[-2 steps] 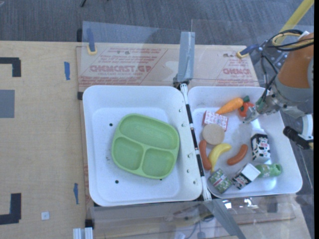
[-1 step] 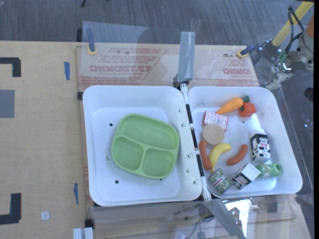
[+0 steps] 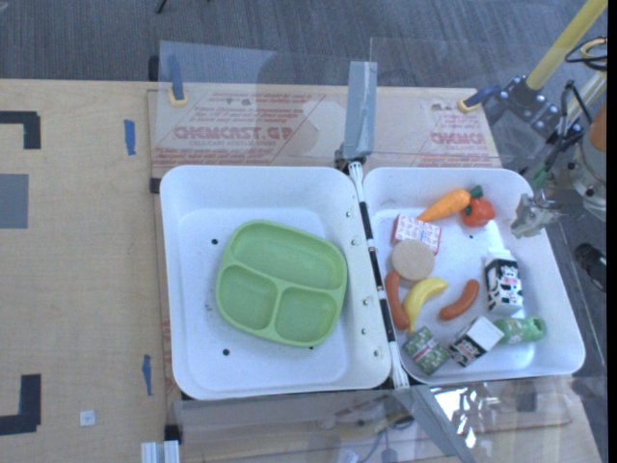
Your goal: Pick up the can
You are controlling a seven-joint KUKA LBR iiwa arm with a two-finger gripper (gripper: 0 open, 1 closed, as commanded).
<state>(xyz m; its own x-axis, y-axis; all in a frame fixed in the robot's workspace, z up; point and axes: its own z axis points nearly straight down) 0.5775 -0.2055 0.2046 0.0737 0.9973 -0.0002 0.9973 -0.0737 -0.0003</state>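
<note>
Can location and gripper standoff
We locate the can (image 3: 415, 258) in the right bin (image 3: 554, 287), packed among toy food: touching the pink box (image 3: 416, 231), just above the banana (image 3: 424, 297). It presents a round tan face, so we judge it stands on end. The gripper (image 3: 533, 212) hangs at the bin's right rim, well apart from the can, probably staged for approach. We cannot tell its opening state.

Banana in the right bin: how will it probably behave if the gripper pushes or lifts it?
The banana looks like a smooth plastic toy, so it is probably stiff, light and slightly slippery. Its curved shape may pivot when pushed. It lies against a red sausage, which would likely shift too.
</note>
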